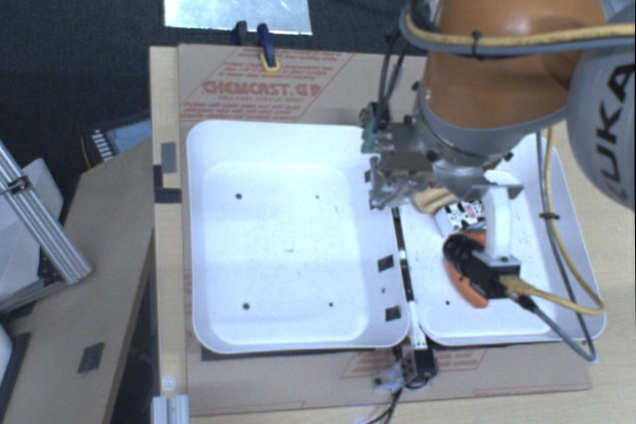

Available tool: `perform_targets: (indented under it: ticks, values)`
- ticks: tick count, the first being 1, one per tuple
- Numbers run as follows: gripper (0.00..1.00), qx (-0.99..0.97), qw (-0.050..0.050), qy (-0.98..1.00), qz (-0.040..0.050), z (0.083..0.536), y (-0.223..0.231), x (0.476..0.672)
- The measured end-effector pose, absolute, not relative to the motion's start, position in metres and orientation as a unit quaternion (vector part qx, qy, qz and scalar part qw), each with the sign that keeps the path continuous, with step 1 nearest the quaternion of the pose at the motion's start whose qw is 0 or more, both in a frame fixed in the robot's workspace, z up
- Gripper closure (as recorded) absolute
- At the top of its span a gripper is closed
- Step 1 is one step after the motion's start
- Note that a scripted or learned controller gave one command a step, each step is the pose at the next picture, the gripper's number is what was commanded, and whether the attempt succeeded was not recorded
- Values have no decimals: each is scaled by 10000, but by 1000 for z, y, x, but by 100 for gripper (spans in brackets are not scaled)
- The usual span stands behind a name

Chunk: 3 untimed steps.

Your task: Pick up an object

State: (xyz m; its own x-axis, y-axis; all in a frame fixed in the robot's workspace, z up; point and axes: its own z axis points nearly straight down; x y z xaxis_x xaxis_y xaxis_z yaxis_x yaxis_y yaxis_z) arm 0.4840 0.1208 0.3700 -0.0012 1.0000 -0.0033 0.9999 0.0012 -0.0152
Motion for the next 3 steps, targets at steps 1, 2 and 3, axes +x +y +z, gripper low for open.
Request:
perform_targets:
  ticks: [1, 2, 3]
  values:
    - [100, -7043, -10, -7099, -34, 428, 169, 487]
    - [100, -7048, -10, -7094, -35, 482, 201, 487]
    - [100, -7094, -24, -7048, -28, 520, 116, 487]
